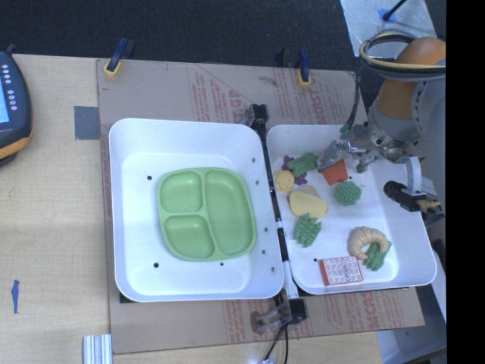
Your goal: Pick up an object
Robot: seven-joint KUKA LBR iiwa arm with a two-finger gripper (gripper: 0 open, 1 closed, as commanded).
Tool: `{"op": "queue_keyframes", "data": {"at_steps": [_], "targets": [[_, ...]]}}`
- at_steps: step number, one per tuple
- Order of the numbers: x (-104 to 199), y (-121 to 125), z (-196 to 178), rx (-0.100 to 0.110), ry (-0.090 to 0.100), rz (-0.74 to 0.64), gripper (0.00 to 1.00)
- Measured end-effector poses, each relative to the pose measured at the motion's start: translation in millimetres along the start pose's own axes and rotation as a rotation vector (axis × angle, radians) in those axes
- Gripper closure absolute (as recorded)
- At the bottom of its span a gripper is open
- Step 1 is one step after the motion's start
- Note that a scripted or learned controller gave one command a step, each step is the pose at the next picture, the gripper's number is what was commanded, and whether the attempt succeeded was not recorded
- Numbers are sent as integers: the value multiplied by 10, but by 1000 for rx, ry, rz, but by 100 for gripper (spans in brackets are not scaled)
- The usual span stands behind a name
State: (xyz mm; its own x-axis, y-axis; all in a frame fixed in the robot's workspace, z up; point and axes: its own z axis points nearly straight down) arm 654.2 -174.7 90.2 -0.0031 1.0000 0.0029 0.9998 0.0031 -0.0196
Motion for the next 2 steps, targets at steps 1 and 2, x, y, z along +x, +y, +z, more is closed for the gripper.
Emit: {"op": "queue_keyframes", "data": {"at_steps": [1,2], "targets": [[27,-15,-1,-1,-3,1,0],[232,-38,-4,-5,-3,0,0]]}}
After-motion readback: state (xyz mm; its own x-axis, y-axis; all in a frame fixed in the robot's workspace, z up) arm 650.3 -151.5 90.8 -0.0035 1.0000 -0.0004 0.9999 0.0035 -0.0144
